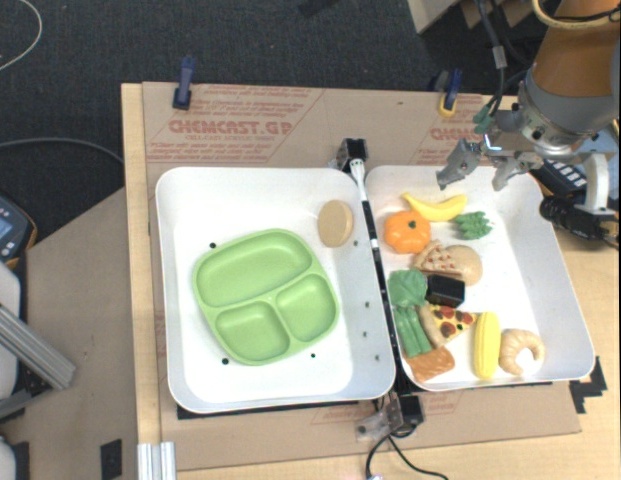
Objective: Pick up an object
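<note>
Spread wide, my gripper (482, 168) hangs at the upper right of the frame, over the top edge of the right bin (570, 278), with both fingers (452, 171) apart and nothing between them. Nearest below it lies the banana (436, 206), which I take as the likeliest thing to lift. It rests on the bin floor near the top of the pile, touching or just beside the orange pumpkin (406, 231) on its lower left, with the green broccoli piece (474, 224) just to its right.

Its long axis runs nearly left to right across the frame, tilted slightly upward toward the right, and the curve sags downward in the middle. To grasp it well, I judge I should come down toward the lower left, turn so my fingers close across the short width, and aim at the middle of the curve, where the pumpkin crowds least.

Farther down the bin sit a bread-like piece (452, 262), a pizza slice (445, 323), a corn cob (485, 344) and a croissant (520, 349). In the left bin (180, 298) lie a green divided tray (265, 293) and a tan cookie (335, 223).
</note>
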